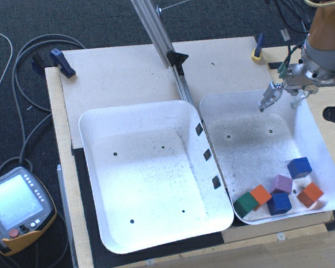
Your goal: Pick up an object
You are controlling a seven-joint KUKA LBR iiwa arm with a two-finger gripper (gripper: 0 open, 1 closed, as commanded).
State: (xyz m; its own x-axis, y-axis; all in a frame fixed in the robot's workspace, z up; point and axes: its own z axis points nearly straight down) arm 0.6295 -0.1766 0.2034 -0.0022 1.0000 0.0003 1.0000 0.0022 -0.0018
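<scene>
Several small blocks lie at the near end of the right bin (312, 128): a green one (245, 203), an orange one (260, 195), a purple one (281, 183), two blue ones (299, 167) (279, 203) and another orange one (310, 194). My gripper (283, 97) hangs over the far right corner of that bin, well away from the blocks. Its fingers (268, 98) are spread apart with nothing between them.
The left bin (93, 124) lies beside the right one, with a slanted metal rail (153, 26) running down to the gap between them. A blue clamp (62, 62) and a yellow-blue clamp (258, 51) sit at the bench's far corners. A teach pendant (13, 210) lies left of the bench.
</scene>
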